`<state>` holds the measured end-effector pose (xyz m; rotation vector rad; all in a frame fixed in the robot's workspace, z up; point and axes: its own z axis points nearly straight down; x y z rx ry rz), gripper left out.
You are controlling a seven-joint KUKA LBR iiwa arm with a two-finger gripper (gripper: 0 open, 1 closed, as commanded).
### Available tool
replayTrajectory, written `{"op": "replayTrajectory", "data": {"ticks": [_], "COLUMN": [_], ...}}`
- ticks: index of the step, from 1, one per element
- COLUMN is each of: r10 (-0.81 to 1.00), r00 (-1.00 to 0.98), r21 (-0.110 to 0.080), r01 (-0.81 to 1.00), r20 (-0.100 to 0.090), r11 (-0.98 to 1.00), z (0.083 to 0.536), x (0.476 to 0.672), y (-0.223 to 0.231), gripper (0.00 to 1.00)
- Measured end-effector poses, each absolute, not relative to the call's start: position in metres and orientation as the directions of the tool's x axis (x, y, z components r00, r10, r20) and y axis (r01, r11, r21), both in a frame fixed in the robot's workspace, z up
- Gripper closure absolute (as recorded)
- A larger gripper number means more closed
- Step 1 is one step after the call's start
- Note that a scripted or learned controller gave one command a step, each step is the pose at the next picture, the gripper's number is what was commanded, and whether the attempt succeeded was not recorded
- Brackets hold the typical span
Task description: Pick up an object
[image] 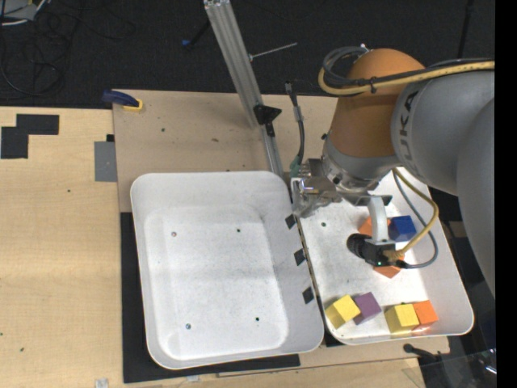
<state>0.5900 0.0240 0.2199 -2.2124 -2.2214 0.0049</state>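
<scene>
Okay so the claw [311, 189] hangs at the right bin's [452, 297] left edge, can't tell if it's open or closed. The blue block [401, 227] and purple block [367, 304] sit in that bin, apart from it.

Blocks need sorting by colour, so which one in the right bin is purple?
The purple block near the front edge of the right bin, beside a yellow block; the others are yellow, orange or blue.

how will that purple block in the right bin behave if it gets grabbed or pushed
The purple block looks like a rigid cube with flat faces, so it should slide rather than roll. Small against the right bin, it is likely light. It appears to touch a yellow block, so a push may shift both.
</scene>
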Motion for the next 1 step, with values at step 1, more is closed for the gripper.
{"op": "replayTrajectory", "data": {"ticks": [1], "r10": [1.000], "r00": [-0.005], "r21": [-0.007], "r01": [1.000], "r20": [0.002], "r11": [0.005], "z": [0.2142], "x": [0.5759], "y": [0.0750], "gripper": [1.00]}}
